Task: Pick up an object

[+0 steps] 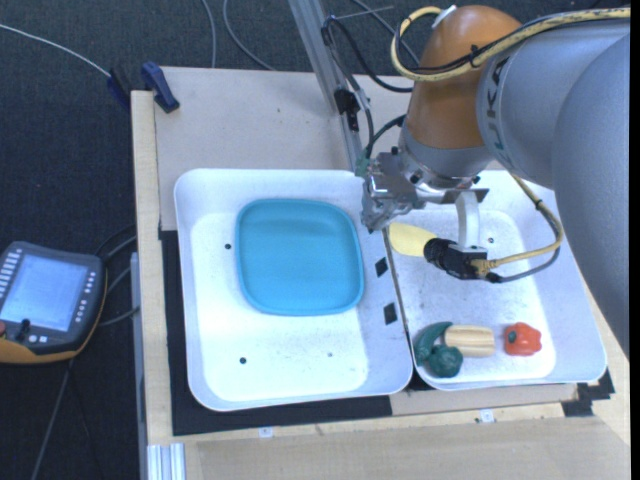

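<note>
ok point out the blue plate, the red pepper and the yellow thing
blue plate (298,256), camera view, flat middle
red pepper (521,339), camera view, red body
yellow thing (407,237), camera view, visible left part

- I see a turquoise plate (299,255) in the left white bin (205,298).
- The right white bin (560,308) is faintly speckled, with a pale yellow piece (408,237) at its ten o'clock.
- Towards six o'clock: dark green lump (437,348), tan block (470,341), red pepper (521,339) (green stem).
- The arm (560,78) is grey with an orange band (455,78).

Robot lab: teach pendant (45,298), loose floor cables (120,23), bench-mounted bins (200,298)
</note>
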Controlling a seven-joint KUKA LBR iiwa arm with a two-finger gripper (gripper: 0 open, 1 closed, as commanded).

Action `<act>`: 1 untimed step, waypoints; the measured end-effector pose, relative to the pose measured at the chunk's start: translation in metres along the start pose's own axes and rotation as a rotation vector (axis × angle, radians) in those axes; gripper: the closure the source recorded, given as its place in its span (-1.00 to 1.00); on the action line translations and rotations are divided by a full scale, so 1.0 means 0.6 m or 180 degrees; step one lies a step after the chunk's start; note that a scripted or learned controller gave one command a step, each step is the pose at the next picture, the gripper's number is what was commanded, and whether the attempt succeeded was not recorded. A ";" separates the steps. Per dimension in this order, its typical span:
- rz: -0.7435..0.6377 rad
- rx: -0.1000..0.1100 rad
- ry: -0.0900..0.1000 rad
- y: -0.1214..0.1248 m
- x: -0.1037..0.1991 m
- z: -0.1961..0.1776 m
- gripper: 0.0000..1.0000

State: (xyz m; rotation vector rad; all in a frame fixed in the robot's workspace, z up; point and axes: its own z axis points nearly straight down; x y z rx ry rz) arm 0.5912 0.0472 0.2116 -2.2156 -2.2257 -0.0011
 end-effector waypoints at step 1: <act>0.0001 -0.0002 0.0000 0.022 0.079 0.000 1.00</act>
